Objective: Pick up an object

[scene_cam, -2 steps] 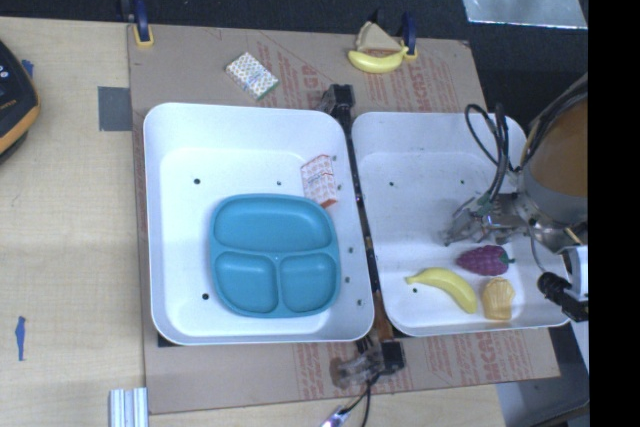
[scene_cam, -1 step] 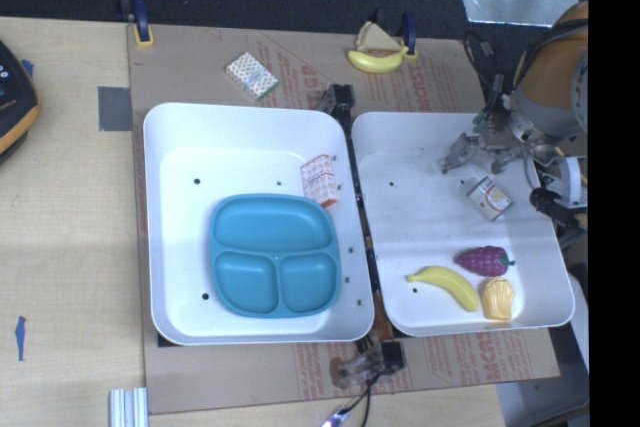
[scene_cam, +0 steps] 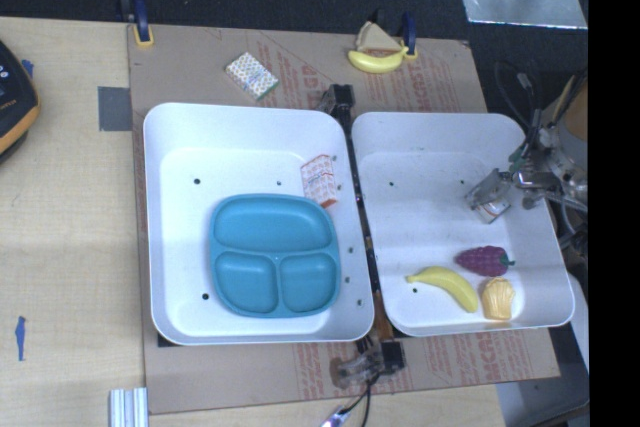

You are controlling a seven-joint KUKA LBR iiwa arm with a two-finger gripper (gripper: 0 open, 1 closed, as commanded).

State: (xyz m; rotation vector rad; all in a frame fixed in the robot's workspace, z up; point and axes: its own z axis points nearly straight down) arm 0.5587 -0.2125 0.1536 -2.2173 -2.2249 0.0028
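Observation:
In the right bin (scene_cam: 420, 140) a yellow banana (scene_cam: 446, 286), a purple bunch of grapes (scene_cam: 483, 261) and a small yellow-orange piece (scene_cam: 497, 299) lie together near the front right corner. My gripper (scene_cam: 491, 199) reaches in from the right edge and hangs low over the bin's right side, just above and behind the grapes. Nothing shows between its fingers. The left bin (scene_cam: 170, 140) holds a blue three-compartment plate (scene_cam: 274, 253) and a small red-and-white packet (scene_cam: 320, 180) at its right wall.
Outside the bins at the back lie a second banana with a sandwich-like piece (scene_cam: 378, 53) and a small patterned packet (scene_cam: 251, 75). A dark yellow-edged device (scene_cam: 12, 100) sits at the far left. Clamps hold the board's back edge.

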